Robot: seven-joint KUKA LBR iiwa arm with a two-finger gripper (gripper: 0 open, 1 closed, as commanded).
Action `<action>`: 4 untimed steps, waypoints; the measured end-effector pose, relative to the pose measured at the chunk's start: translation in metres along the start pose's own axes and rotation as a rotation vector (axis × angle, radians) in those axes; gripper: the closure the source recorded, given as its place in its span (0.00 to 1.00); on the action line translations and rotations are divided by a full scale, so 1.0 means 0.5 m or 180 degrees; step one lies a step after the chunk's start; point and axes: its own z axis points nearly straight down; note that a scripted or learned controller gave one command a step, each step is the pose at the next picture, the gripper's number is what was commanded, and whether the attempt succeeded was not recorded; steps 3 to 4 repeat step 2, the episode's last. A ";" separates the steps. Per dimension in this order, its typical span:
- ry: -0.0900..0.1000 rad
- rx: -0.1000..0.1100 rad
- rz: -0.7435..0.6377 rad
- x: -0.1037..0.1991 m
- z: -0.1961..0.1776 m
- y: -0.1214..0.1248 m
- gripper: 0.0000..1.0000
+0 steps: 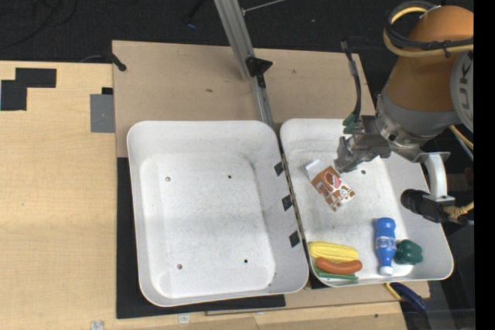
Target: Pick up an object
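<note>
Tan counter point(54, 189) under two shallow white bins side by side. Small red-and-white packet point(332, 187) flat on the right bin point(309, 137) floor, just below and left of the fingers point(346, 154); not between them. Cannot tell whether those are spread or closed. Along the same bin's near edge: yellow corn point(334, 250), orange hot dog point(339, 267), blue bottle point(384, 243), dark green piece point(409, 251). Left bin point(155, 137) beside it, touching at the divider.
</note>
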 end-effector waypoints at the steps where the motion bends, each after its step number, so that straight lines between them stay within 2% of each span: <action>1: 0.0001 0.0003 0.0002 0.086 0.019 -0.004 1.00; 2: 0.0000 0.0009 -0.0003 0.198 0.052 -0.003 1.00; 4: 0.0000 0.0009 -0.0003 0.198 0.052 -0.003 1.00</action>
